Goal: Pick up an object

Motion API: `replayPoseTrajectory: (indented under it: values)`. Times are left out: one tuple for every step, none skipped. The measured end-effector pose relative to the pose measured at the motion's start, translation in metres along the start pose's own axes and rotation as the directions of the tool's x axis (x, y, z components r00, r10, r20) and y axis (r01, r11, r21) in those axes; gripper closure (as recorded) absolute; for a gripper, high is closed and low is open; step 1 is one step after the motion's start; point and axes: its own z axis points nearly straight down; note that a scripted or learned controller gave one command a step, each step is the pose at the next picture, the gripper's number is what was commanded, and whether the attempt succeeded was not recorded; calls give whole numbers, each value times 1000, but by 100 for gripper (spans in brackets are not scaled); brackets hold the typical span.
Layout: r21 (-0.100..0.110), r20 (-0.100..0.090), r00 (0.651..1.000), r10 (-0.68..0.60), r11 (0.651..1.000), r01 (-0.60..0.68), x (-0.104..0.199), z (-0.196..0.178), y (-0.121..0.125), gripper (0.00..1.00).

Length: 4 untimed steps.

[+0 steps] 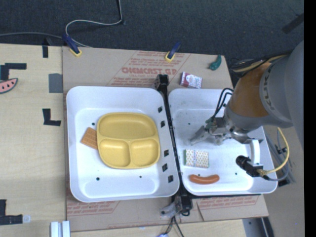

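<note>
- Hot dog (204,178): lies flat on the floor of the right bin (180,102), near its near wall, untouched.
- Patterned packet (196,158): also in the right bin, just beyond the hot dog and apart from it.
- Gripper (200,136): hangs low over the middle of the right bin, just beyond the packet. The fingers stand narrowly apart with nothing between them.
- Left bin (79,181): holds a yellow divided tray (129,139), three compartments, all bare.
- Waffle-like piece (89,138): in the left bin, touching the tray's left edge, partly tucked under it.
- Small packet (190,80): on the cardboard beyond the right bin.
</note>
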Motion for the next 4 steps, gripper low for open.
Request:
replayPoseTrajectory:
  values:
    - [1,-1,1000,-1,1000,1,1,-9,0,100]
    - [2,-1,1000,0,1000,0,1,-9,0,0]
    - [-4,3,1000,1,1000,-1,23,13,1,0]
    - [-6,5,1000,2,1000,-2,22,4,1,100]
